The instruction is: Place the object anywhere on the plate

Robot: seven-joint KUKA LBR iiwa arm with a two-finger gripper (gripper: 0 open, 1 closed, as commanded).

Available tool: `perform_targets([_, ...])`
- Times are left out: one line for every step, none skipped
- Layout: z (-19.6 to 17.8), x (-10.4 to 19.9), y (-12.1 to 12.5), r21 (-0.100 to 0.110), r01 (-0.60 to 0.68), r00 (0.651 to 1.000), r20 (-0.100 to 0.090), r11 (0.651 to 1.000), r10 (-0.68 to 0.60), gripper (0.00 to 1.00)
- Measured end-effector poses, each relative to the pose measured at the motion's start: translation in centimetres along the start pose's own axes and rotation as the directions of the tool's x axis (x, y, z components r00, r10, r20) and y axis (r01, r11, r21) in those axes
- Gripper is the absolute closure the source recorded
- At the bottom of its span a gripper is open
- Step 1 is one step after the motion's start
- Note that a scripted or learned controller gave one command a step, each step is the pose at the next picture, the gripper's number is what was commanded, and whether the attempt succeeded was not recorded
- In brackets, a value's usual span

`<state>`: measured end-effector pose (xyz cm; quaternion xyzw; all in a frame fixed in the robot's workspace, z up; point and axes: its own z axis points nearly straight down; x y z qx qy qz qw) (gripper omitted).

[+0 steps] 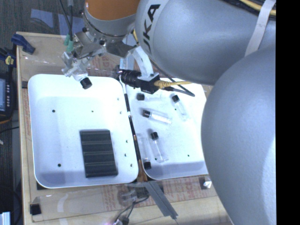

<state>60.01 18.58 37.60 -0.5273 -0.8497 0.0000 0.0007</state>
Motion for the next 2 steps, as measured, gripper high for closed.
perform_targets([16.5, 5.9, -11.0, 0.006, 0.245, 0.97, 0.0, 0.97, -0.245, 1.0])
perform_targets([14.5, -0.3, -13.9, 0.003, 0.269, 0.963, 0.0, 0.963, -0.269, 1.0])
